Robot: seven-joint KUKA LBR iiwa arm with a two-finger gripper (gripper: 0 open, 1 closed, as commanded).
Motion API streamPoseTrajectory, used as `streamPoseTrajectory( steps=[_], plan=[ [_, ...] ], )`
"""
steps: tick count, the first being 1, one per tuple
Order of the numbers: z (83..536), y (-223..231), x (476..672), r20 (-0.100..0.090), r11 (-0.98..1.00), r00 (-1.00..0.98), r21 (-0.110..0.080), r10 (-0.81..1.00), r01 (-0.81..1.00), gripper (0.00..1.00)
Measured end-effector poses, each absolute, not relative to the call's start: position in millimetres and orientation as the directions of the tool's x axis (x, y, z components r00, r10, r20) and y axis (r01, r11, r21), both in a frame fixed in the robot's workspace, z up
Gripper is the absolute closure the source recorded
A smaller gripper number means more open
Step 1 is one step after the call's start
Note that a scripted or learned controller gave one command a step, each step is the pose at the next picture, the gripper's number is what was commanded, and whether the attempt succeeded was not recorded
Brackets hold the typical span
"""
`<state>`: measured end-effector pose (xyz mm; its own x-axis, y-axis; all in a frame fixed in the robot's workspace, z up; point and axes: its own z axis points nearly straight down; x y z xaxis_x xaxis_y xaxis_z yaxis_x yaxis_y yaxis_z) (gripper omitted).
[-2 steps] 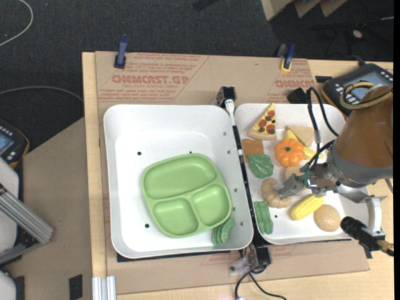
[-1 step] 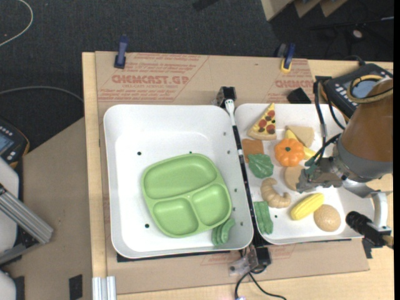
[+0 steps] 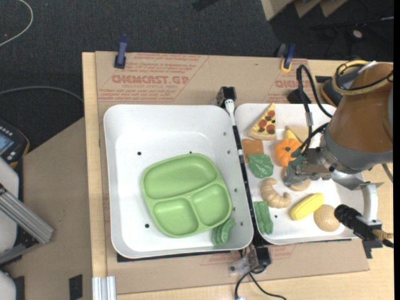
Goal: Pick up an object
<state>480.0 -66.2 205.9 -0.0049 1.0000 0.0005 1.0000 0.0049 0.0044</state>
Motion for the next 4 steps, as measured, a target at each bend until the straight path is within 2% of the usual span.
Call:
streamPoseTrajectory(
  steps=[1,2,3,4],
  plan=[
    [183.3,-4.9,478.7,0.003,0.007,-0.007,-0.005,1.000,1.000,1.00],
    [206.1,63.2,479.3,0.003,0.008,-0.008,0.002,1.000,1.000,1.00],
    [318.3,89.9,491.2,0.003,0.006,-0.006,0.013,1.000,1.000,1.00],
    [419.0,152.2,479.5,0.006,0.009,-0.009,0.013,1.000,1.000,1.00]
  ],
)
